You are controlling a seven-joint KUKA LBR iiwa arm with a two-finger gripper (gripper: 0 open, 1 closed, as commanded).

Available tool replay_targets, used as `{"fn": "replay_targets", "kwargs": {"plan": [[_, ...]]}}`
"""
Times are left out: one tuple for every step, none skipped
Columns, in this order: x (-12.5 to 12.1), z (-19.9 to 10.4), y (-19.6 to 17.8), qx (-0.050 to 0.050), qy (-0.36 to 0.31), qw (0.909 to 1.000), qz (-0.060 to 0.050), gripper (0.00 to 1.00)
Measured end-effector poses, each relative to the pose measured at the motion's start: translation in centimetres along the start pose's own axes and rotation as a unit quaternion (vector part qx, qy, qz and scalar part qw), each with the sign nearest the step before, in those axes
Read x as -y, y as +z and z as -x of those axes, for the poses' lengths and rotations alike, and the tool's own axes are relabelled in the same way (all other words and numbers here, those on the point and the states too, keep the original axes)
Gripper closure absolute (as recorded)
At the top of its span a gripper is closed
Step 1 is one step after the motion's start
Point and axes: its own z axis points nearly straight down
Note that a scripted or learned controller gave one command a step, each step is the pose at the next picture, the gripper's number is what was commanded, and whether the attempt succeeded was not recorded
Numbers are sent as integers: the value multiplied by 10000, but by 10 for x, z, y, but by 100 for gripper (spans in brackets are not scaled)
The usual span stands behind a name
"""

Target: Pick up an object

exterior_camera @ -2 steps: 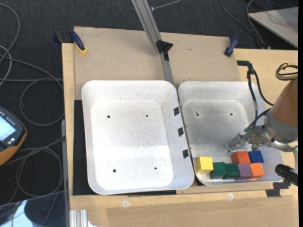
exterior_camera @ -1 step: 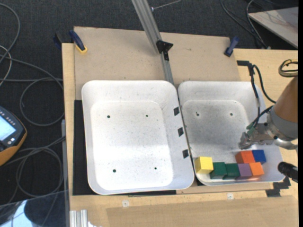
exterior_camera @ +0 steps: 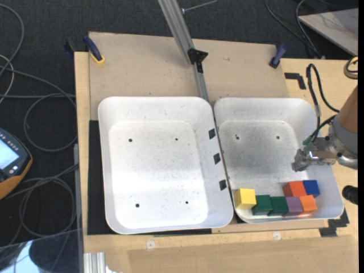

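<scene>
We are seeing the gripper (exterior_camera: 300,162) hanging over the right bin (exterior_camera: 256,110), just above the blocks (exterior_camera: 278,199) clustered at its near edge. The red block (exterior_camera: 296,187) is lying nearest, below it. We cannot tell how the fingers are set.

The two bins (exterior_camera: 159,110) looked like glossy white plastic, speckled with scuffs; the bench (exterior_camera: 142,61) was matt, wood-like board.
</scene>
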Motion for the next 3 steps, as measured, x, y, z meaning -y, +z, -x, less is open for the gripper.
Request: {"fn": "replay_targets", "kwargs": {"plan": [[-5, 2, -64, 9, 2, 10000, 16, 100], [-5, 2, -68, -1, 4, 10000, -15, 100], [-13, -51, -57, -25, -20, 10000, -39, 100]]}}
